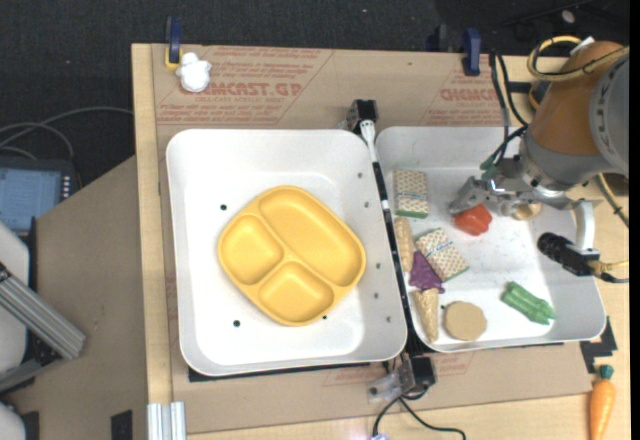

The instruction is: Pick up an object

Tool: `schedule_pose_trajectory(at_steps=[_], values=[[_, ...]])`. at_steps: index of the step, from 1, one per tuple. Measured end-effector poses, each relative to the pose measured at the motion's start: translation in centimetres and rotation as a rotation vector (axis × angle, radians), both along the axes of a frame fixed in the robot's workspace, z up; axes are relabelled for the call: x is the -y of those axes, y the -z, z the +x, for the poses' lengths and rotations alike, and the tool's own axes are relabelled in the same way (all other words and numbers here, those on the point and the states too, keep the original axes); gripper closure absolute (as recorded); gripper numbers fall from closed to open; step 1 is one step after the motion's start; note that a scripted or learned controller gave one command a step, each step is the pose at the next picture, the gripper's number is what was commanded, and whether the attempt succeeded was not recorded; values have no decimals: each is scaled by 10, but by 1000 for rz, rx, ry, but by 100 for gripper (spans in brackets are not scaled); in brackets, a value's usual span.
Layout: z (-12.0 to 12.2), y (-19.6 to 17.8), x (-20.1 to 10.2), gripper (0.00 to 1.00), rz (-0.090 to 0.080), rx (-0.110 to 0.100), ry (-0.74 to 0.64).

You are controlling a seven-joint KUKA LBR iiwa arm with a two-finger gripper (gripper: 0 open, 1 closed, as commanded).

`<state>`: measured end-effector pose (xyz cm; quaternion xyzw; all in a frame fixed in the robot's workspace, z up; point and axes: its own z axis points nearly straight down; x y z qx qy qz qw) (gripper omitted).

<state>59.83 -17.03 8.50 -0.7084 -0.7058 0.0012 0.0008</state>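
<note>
My gripper [493, 207] hangs over the back of the right bin [590, 320], open, its grey fingers [465, 200] spread left and right. A red rounded object [474, 221] lies directly under the left finger, not clamped between the two. Other objects in this bin are a green piece [527, 302] at the front right, a round tan cookie [464, 320], a purple piece [424, 271], a patterned wafer [411, 193], a checkered wedge [445, 253] and a pale cone [428, 309] along the left wall.
The left bin [195, 178] holds a yellow divided plate [291, 254]. A black part [567, 253] juts over the right bin's right side. An orange carrot toy [600, 406] lies outside the bin at the front right. A white lump [193, 74] sits on the cardboard at the back left.
</note>
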Motion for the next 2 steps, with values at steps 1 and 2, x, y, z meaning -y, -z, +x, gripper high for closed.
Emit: schedule_pose_trajectory(at_steps=[1, 2], values=[[1, -10, -2, 100, 0, 3, -3], [10, -106, -116, 100, 5, 16, -16]])
